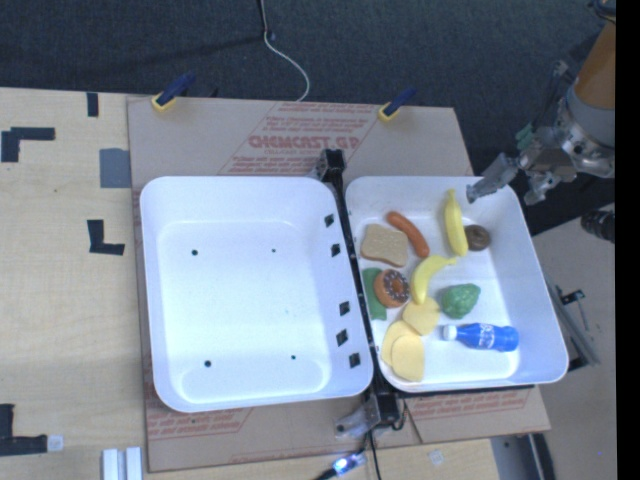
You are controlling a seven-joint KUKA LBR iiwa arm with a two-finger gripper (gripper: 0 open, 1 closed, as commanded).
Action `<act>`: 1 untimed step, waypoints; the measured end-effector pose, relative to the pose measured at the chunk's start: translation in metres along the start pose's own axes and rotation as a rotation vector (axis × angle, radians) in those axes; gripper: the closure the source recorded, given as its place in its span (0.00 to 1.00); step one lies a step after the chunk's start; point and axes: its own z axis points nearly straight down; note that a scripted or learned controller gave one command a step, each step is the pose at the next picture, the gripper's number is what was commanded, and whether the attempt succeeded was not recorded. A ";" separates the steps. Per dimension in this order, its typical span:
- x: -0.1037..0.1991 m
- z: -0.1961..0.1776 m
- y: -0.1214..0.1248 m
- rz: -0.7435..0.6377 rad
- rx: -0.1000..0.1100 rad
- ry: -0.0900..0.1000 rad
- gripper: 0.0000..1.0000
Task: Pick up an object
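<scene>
Watching the right bin (535,298), I am seeing nothing picked yet: the gripper (500,181) is hovering above its far corner, grasping nothing, jaws apparently spread. Below, the banana (455,223) and sausage (408,232) are lying untouched.

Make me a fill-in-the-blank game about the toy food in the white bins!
1. All the toy food lies in the ___ bin.
2. The blue bottle lies on its ___.
3. The hot dog lies just above the slice of ___.
4. The pincer hovers by that bin's top ___ corner.

Missing words: right; side; bread; right
</scene>
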 end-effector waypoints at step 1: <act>0.001 -0.010 0.000 -0.002 0.000 0.000 1.00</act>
